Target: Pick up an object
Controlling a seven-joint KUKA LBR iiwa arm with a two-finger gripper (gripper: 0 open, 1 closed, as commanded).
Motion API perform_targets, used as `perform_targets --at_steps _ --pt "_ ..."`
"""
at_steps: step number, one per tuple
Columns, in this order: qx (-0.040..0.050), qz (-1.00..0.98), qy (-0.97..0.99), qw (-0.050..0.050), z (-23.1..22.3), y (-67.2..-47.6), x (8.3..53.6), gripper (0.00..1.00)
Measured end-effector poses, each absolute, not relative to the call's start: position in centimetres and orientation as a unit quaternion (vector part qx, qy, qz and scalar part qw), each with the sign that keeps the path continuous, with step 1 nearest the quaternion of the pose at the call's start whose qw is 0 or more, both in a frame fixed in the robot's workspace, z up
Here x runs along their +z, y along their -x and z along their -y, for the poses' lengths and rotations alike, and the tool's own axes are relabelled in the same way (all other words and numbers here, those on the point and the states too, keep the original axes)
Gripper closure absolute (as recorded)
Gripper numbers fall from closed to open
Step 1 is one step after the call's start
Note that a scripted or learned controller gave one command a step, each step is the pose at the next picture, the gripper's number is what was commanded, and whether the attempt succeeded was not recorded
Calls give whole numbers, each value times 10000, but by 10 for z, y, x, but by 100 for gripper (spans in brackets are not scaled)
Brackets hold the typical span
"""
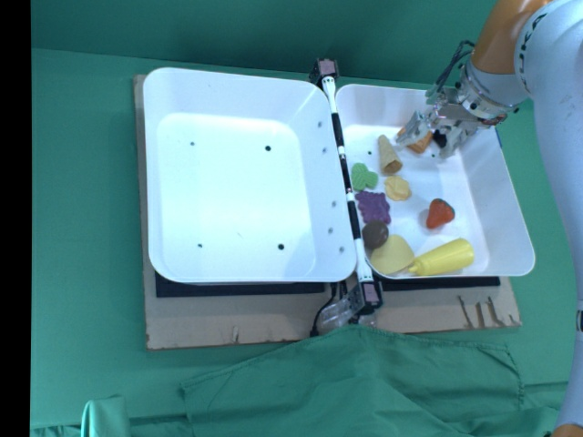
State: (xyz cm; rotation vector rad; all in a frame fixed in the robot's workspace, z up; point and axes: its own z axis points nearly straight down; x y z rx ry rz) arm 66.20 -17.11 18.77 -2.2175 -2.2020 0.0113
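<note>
My gripper (432, 137) hangs low over the far part of the right bin (510, 209), reaching in from the right. A small orange object (420, 142) sits right under its tip, partly hidden, and I cannot tell whether it is gripped. Several toy foods lie in this bin: a tan cone (390, 154), a green piece (364, 177), a pale yellow piece (397, 188), purple grapes (373, 207), a red strawberry (440, 213), a brown lump (374, 235), a yellow round piece (392, 256) and a yellow bottle (444, 258).
The left bin (182, 89) is beside the right one, with a black-and-white divider rail (344, 167) between them. Both bins rest on cardboard (228, 330) over green cloth. A fold of cloth (364, 381) lies at the front.
</note>
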Motion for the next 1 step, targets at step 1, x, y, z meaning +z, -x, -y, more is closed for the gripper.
perform_targets --at_steps 1 --pt "-5 7050 7092 -33 173 -667 202 100"
